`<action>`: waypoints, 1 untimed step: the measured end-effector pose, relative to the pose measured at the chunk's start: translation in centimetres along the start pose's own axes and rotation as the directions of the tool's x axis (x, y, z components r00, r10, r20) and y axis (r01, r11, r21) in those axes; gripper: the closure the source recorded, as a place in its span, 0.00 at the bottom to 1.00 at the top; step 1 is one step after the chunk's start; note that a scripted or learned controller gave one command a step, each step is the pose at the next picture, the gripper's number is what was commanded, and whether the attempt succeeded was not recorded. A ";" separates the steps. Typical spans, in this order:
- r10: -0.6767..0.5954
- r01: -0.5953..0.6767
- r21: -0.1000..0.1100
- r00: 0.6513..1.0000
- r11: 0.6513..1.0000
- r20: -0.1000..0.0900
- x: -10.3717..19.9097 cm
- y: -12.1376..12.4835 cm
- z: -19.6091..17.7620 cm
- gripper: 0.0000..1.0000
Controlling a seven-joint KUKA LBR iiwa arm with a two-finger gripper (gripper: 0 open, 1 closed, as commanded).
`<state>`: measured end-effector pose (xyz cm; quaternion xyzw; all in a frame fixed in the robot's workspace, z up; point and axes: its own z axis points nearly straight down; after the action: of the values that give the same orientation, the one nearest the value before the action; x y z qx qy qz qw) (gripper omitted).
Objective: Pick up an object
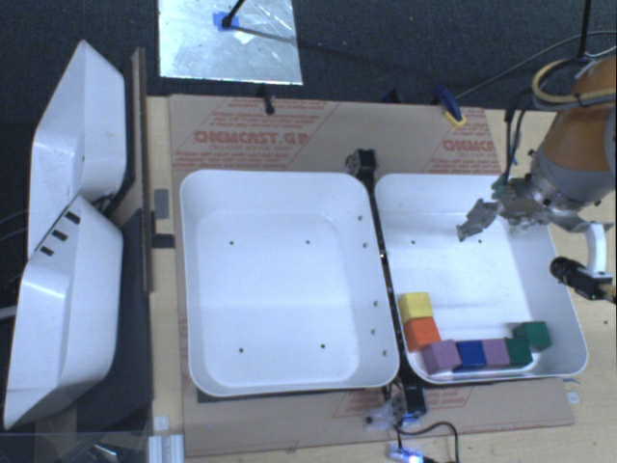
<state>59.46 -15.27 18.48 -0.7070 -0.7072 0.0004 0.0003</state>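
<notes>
Several coloured blocks lie along the front edge of the right bin: a yellow block, an orange block, a purple block, a blue block, a pale purple block and a green block. My gripper hangs over the back right part of that bin, well away from the blocks. Nothing shows between its fingers.
The left bin sits beside the right one, their rims meeting in the middle. White moulded covers stand off the bench to the left. A shiny metal sheet lies behind the bins. Cables run at the right.
</notes>
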 end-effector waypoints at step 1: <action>0.000 0.000 0.007 1.000 1.000 -0.002 1.9 -1.4 10.3 0.00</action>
<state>58.06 -13.41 8.18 -0.7069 -0.7073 0.0022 0.0035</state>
